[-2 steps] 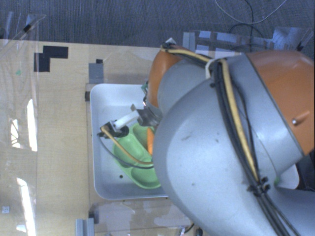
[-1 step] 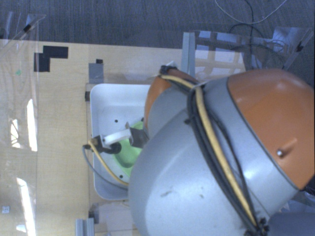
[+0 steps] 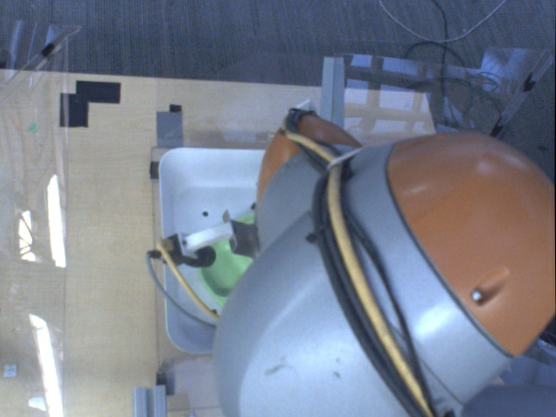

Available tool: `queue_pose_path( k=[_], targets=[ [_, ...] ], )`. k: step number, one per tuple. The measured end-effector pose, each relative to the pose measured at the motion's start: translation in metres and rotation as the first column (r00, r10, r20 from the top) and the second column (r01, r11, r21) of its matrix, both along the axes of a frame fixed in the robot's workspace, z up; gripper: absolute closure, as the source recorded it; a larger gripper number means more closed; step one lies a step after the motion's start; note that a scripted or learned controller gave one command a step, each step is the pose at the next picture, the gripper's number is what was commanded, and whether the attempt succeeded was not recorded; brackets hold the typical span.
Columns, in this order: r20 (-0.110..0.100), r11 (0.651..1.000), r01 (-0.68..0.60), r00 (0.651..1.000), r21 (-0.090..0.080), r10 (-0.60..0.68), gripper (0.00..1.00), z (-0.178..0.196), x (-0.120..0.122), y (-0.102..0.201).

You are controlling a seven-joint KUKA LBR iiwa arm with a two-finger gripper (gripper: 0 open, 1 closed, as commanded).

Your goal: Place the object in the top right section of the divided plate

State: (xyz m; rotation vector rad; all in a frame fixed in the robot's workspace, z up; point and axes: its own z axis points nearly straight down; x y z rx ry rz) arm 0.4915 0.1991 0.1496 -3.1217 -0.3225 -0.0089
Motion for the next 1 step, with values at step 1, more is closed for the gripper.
queue_pose_path(
  k=[1],
  targets=[
    [0.030,0.984,-0.178,0.984,-0.004,0.178,1.00,-0.0448,0.0075,0.0306]
  ],
)
